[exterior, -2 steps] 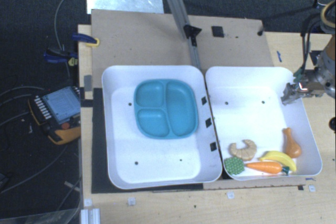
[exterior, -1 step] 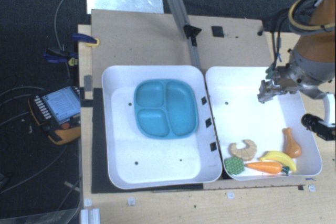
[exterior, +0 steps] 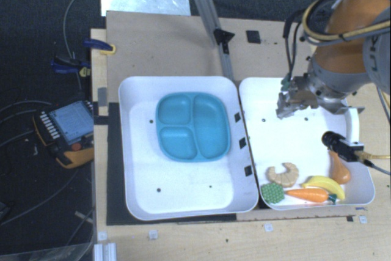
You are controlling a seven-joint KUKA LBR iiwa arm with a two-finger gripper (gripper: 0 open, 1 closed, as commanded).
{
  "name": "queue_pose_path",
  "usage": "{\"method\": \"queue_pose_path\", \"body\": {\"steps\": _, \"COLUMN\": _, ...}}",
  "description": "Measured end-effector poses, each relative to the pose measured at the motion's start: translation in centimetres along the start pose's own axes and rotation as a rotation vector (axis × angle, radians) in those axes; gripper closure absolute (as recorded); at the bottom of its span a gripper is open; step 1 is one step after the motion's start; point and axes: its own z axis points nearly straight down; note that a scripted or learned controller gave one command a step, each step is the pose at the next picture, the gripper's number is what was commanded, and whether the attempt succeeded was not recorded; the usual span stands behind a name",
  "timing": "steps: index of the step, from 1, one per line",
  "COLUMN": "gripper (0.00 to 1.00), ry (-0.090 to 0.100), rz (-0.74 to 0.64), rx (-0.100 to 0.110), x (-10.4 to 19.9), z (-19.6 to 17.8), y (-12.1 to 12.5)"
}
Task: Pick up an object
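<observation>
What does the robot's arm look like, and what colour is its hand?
The arm is chunky and rounded, grey with a big orange band near the wrist. Black and yellowish cables loop around it. Its hand is small, made of dull grey metal, much thinner than the arm.

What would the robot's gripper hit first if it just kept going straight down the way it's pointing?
Probably only bare bin floor. The gripper points down over the upper part of the right bin, well apart from the toy food clustered along the bin's lower edge. Its height above the floor is unclear.
</observation>
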Motion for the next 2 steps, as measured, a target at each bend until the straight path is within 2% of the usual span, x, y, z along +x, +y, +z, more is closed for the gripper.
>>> {"method": "queue_pose_path", "body": {"steps": 1, "gripper": 1.00, "ry": 0.001, "rz": -0.001, "rx": -0.002, "x": 5.7, "z": -0.2, "y": 0.9}}
{"method": "queue_pose_path", "body": {"steps": 2, "gripper": 1.00, "ry": 0.001, "rz": -0.001, "rx": -0.001, "x": 11.7, "z": 1.4, "y": 2.5}}
